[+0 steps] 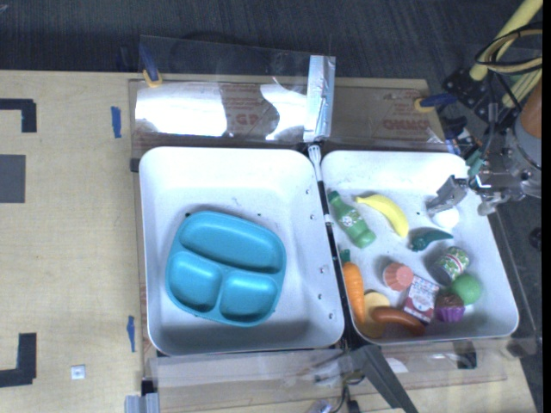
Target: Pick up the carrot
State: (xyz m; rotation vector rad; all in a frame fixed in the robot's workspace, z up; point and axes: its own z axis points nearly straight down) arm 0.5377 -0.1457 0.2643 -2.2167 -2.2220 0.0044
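Note:
The orange carrot [353,289] lies lengthwise along the left wall of the right bin [504,269], near its front, with its green top pointing toward the back. My gripper [463,196] hangs over the back right part of that bin, well to the right of the carrot and behind it. A banana and other toys lie between them. Nothing can be seen in its grasp.
The right bin also holds a green bottle [350,220], a yellow banana [386,213], a teal piece [428,238], a can [450,261], a green ball [467,288], a red box [420,296] and a sausage [396,319]. A blue divided plate [225,267] sits in the left bin [159,188].

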